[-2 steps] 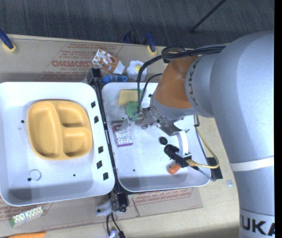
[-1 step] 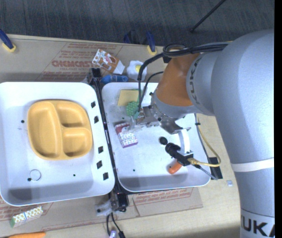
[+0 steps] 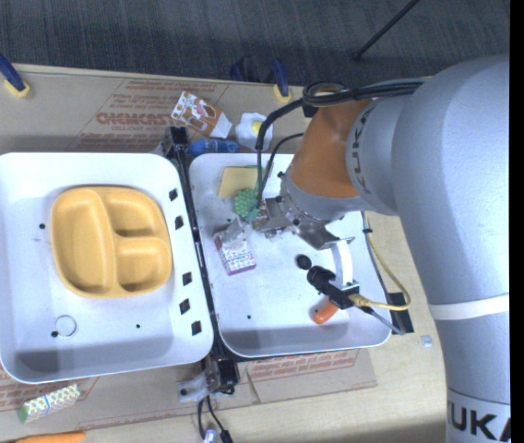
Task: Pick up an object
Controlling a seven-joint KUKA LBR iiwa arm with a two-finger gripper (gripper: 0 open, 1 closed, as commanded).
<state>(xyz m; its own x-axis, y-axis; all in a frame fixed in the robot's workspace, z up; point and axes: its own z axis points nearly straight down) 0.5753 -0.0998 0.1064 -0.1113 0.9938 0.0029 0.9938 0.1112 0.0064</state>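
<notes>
Card point(image 3: 237, 256) with purplish print, perhaps crumpled, in right bin point(image 3: 271, 340).

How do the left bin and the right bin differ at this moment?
The left bin holds a yellow divided tray that takes up much of its floor; the right bin holds small scattered items, among them a green object and an orange piece. The arm reaches over the right bin, not the left bin. Both are shallow, white and rounded at the corners.

Grey KUKA-lettered arm point(image 3: 456, 183), orange wrist band, black cables.
</notes>
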